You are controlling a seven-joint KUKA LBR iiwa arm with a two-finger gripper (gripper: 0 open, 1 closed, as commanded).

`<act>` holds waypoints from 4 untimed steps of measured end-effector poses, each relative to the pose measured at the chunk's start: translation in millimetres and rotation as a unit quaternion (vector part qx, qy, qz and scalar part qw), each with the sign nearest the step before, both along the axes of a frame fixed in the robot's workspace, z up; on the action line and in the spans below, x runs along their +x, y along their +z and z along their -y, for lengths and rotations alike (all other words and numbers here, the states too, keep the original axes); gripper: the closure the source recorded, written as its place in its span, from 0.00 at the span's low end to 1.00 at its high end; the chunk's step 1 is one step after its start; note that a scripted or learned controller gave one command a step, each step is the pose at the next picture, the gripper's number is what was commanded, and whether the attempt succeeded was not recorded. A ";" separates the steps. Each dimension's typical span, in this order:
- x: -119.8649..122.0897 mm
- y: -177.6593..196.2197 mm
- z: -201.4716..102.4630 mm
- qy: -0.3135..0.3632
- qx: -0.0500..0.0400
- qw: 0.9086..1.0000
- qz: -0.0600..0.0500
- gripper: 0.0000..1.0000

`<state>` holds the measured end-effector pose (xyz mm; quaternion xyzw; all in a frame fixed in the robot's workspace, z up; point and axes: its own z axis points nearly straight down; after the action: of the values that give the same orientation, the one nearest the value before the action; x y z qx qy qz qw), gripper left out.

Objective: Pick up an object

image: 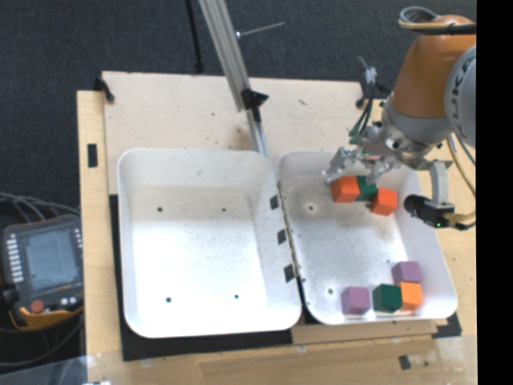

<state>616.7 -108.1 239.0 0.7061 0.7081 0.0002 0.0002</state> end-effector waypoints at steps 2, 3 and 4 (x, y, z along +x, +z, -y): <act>-7.7 -46.1 -2.9 -0.002 -0.001 1.000 -0.002 0.00; -11.1 -89.8 3.5 -0.002 -0.001 1.000 -0.002 0.00; -11.8 -141.9 4.7 -0.003 -0.001 1.000 -0.002 0.00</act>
<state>604.9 -112.9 97.1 0.7081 0.7061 -0.0017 -0.0007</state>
